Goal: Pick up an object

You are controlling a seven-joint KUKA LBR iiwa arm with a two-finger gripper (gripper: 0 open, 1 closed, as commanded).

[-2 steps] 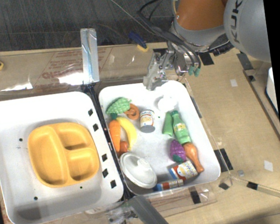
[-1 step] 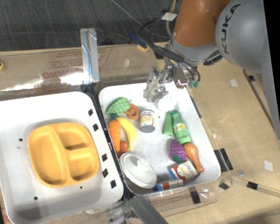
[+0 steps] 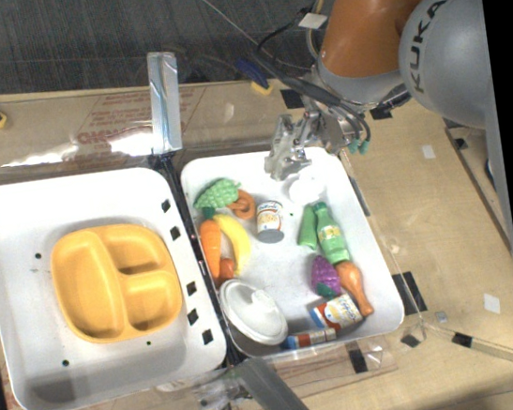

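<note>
Seen from above, the jaws hang over the far edge of the right bin, tipped down toward its back wall; how far they stand open cannot be told from here, and nothing is visible between them. Just beneath and slightly nearer the camera lies a small white round object, close to the tips, though contact cannot be confirmed. Nearer still from the jaws, a green bottle lies lengthwise, with a purple grape cluster and an orange carrot-shaped toy beyond it. To the jaws' left side in this view sit a small labelled can, a green leafy toy, a banana and a second carrot. Farthest from the jaws, at the bin's near edge, rest a white bowl and a small labelled jar. The left bin holds a yellow divided tray, well apart from the jaws. Both bins sit on the worktop.
</note>
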